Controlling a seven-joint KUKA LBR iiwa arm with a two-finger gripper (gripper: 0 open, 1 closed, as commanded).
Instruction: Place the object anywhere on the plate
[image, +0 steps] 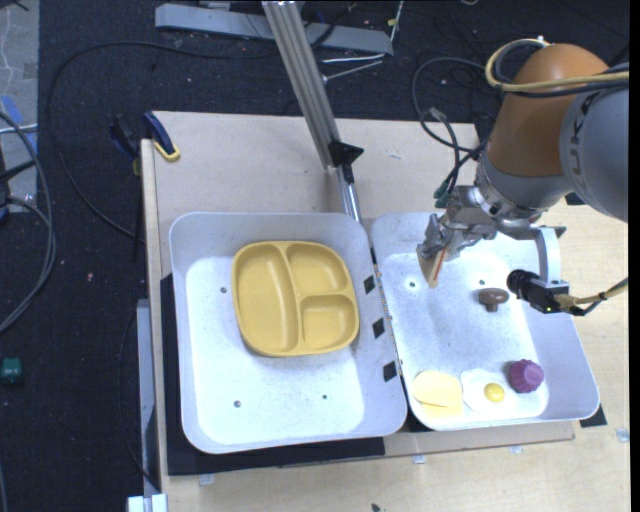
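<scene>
Yellow plate (296, 297) sat mid left bin (200, 400), bare floor around it, gripper (436, 268) angled over right bin (575, 385), fingers seemingly closed on orange object (437, 267).

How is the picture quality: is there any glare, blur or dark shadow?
Camera view: lighting is even and soft; the white bins look bright but keep their speckle; the yellow plate is sharp; the tool and small items are slightly soft; the floor is dark, with little detail.
</scene>
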